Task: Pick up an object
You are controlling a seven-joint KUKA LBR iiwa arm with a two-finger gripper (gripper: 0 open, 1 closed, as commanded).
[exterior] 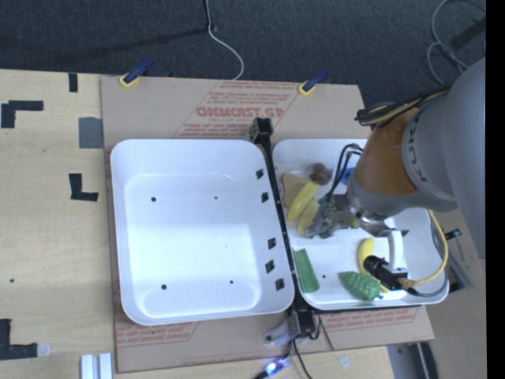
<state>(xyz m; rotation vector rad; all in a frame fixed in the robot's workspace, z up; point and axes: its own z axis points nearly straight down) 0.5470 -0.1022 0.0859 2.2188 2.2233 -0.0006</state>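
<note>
My gripper (pixel 319 223) reaches down into the right bin (pixel 347 150), low over its middle, just right of a yellow banana-shaped piece (pixel 302 202). A tan piece (pixel 291 183) lies under the banana's upper end and a small brown lump (pixel 319 171) sits behind it. A green flat bar (pixel 305 270) lies by the bin's left wall. A green bumpy object (pixel 359 285) and a yellow rounded object (pixel 366 251) rest near the front right. My wrist and cables hide the spot under the gripper.
The left bin (pixel 126 212) sits beside the right one, split from it by a black divider (pixel 272 212). Both rest on a cardboard sheet (pixel 229 109) with clips at the back. My arm (pixel 442 156) covers the right bin's right side.
</note>
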